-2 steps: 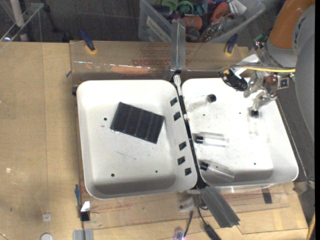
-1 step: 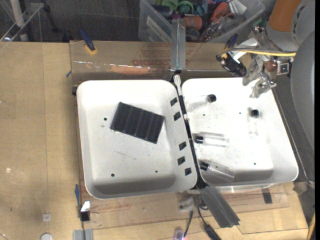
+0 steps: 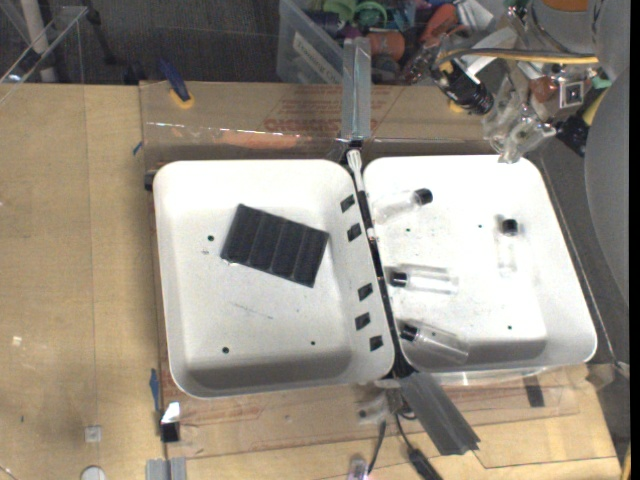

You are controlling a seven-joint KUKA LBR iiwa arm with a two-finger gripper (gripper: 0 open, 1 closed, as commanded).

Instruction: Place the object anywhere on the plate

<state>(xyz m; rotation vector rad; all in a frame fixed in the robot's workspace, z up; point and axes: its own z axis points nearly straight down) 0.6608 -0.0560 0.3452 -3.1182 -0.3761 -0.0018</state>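
Note:
A dark, ridged rectangular plate [image 3: 275, 245] lies flat in the left bin [image 3: 190, 358], slightly turned. Several clear vials with black caps lie in the right bin [image 3: 560, 343]: one near the back left [image 3: 408, 202], one toward the right [image 3: 508, 246], one by the divider [image 3: 424, 282] and one at the front left [image 3: 434, 340]. My gripper [image 3: 514, 136] hangs over the back rim of the right bin, well above the vials and holding none of them. It is far right of the plate.
A clear tub of colourful toys [image 3: 385, 13] stands behind the bins. A metal post [image 3: 355, 88] rises at the back of the divider between the bins. Cables and fittings [image 3: 470, 78] sit near the wrist. Bare wooden bench [image 3: 70, 268] extends to the left.

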